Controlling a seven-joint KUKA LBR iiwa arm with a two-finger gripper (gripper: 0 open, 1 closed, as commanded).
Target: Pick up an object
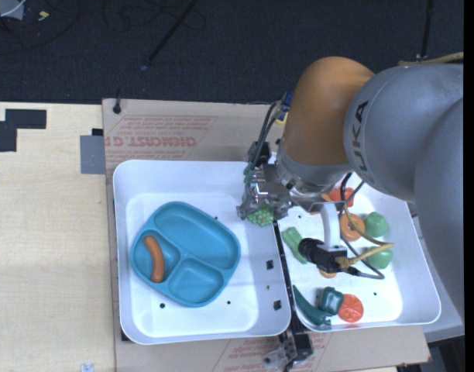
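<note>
Looming closest to the lens, the grey arm (407,122) carries its gripper (259,206) low over the wall between the two bins. Whether it is wide or narrow I cannot tell. Directly beneath it sits a small green knobbly object (261,218), like a grape bunch. Judging by this, the grasp is in hand; next comes a lift. Farther left lies a blue divided plate (192,256) holding a sausage (154,257).

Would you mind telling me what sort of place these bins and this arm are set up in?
Most likely a robotics lab test bench. A grey arm reaches over two white bins, one holding a blue divided plate, the other plastic toy food, with cables on dark carpet behind.
</note>
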